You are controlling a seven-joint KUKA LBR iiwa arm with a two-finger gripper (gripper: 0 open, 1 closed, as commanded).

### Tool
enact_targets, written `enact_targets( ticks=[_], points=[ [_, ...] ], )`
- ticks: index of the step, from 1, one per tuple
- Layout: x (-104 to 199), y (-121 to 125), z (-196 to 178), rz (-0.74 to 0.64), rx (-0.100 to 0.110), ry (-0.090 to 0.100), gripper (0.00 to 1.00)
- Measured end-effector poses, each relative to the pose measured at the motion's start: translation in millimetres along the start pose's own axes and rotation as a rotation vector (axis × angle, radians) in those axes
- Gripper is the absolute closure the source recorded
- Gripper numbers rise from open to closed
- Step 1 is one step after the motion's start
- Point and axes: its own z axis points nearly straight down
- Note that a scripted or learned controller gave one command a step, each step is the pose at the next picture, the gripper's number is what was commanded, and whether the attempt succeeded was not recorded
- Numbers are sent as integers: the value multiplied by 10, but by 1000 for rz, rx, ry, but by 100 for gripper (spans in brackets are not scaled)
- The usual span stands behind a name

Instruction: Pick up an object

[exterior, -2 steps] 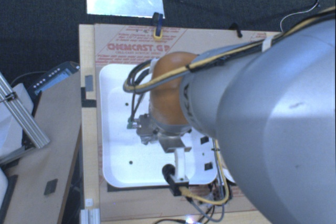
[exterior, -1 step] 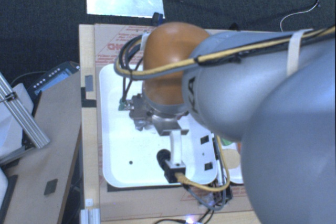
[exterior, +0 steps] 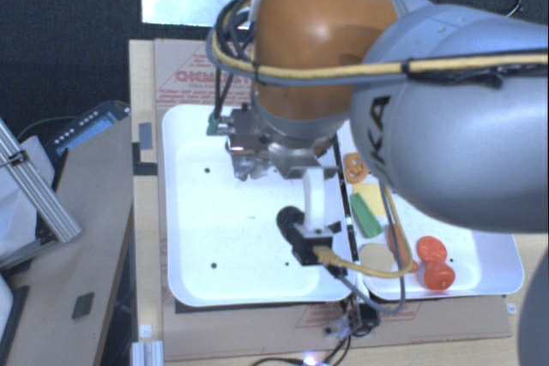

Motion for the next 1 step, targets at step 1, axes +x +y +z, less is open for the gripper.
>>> enact_targets(
  ticks=[1],
  points=[
    [-11,-30,794,5,16,-9,100]
  ],
)
